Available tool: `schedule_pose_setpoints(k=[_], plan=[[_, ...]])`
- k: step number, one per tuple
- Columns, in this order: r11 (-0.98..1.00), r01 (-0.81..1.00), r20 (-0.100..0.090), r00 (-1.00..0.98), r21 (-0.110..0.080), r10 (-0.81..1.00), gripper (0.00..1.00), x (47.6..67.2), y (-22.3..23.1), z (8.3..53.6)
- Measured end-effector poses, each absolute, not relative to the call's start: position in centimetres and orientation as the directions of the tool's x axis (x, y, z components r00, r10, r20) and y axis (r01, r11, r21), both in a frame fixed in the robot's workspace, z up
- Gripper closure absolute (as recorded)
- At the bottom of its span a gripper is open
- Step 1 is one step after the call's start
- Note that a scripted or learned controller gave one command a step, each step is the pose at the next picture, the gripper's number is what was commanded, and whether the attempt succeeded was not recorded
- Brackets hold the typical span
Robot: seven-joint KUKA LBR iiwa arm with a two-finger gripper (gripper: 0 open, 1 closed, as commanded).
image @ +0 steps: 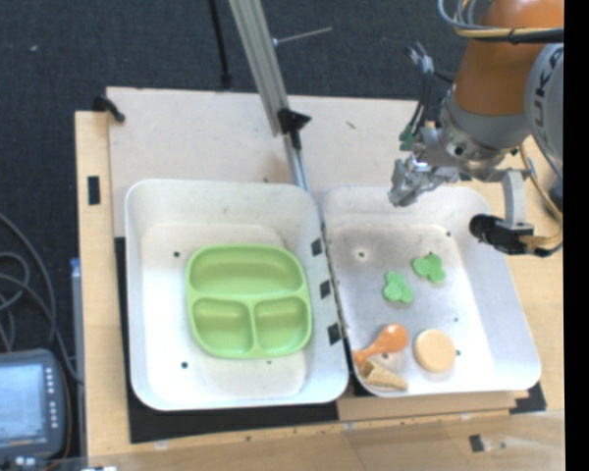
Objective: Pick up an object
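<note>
The right bin [491, 292] holds two green leafy pieces [398, 288] [430, 268] near its middle. At its front lie an orange spoon-like piece [386, 342], a tan cone [385, 374] and a round peach disc [435, 350]. My gripper [404, 190] hangs above the bin's back left edge, well behind the green pieces. Nothing shows between its tips.
The left bin [157, 214] carries a green divided tray [247, 300]. A metal pole [265, 72] slants down to the gap between the bins. A black fitting [501, 232] sticks out over the right bin's back right edge.
</note>
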State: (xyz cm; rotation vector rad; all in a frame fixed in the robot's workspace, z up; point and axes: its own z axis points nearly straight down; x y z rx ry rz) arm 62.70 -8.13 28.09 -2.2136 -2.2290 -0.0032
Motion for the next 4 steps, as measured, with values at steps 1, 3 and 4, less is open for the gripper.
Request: schedule_pose_setpoints(k=[1, 3, 4], plan=[[0.006, 1.0, 0.0, -0.006, -0.001, 1.0, 1.0, 60.8, -4.4, 27.0], [0.008, 1.0, 0.002, -0.008, 0.0, 1.0, 1.0, 57.2, 4.2, 27.1], [0.002, 1.0, 0.001, -0.002, 0.001, 1.0, 0.0, 57.3, 3.9, 27.1]])
